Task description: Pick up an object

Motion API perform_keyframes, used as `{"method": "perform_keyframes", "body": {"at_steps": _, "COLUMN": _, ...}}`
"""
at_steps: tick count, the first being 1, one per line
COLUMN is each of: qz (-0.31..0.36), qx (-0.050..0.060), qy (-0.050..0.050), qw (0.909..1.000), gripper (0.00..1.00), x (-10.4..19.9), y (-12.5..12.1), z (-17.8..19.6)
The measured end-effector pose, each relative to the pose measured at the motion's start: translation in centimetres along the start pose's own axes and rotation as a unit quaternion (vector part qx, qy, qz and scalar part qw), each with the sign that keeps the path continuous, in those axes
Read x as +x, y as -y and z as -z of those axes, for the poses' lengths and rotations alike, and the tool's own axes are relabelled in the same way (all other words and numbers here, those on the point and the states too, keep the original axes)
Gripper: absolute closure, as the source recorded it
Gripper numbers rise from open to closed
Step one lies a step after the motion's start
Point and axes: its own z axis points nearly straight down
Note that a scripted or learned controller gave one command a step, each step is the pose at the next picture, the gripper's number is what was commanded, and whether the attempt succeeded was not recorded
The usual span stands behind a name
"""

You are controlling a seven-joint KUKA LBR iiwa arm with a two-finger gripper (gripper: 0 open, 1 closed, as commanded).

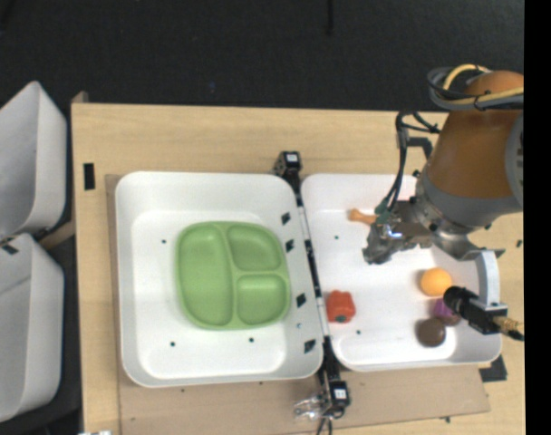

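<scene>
Orange round ball (435, 282) in right bin (366, 352), gripper (379, 248) nearby, jaw state unclear

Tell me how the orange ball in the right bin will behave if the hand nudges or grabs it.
The orange ball looks round and smooth, so a nudge would probably roll it across the flat right bin. Its curved sides may slip from the hand.
</scene>
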Motion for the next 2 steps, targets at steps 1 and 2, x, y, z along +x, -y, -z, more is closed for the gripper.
{"method": "perform_keyframes", "body": {"at_steps": 1, "qz": 0.001, "qx": 0.000, "qy": -0.001, "qw": 1.0000, "gripper": 1.00, "x": 6.0, "y": -0.8, "z": 0.2}}
{"method": "perform_keyframes", "body": {"at_steps": 2, "qz": 0.000, "qx": 0.001, "qy": 0.000, "qw": 1.0000, "gripper": 1.00, "x": 10.8, "y": -1.9, "z": -1.6}}
